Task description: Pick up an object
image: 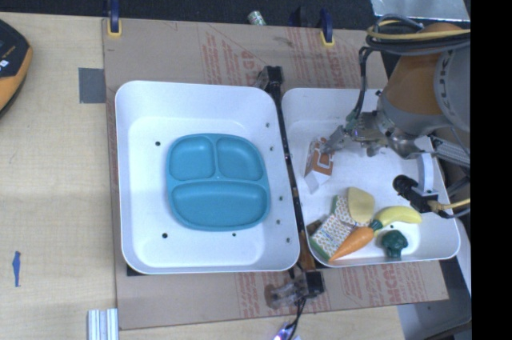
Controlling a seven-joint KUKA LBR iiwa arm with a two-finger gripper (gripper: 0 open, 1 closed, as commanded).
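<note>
My gripper (pixel 339 140) hangs over the upper middle of the right bin (pixel 298 110), reaching in from the right under the grey and orange arm (pixel 416 86). Just left of and below its tip lies a small brown-and-white object (pixel 322 161); whether it touches the gripper I cannot tell. Along the bin's front lie a pale yellow piece (pixel 361 203), a banana (pixel 398 215), a carrot (pixel 352 243), a green broccoli-like toy (pixel 394 242) and a checkered waffle-like piece (pixel 331 233).
The left bin (pixel 132 170) holds a blue divided plate (pixel 218 181). A black divider bar (pixel 284 154) runs between the bins. Black cables (pixel 416 190) hang off the arm over the right bin's right side. A yellow-black device (pixel 10 62) lies at the far left.
</note>
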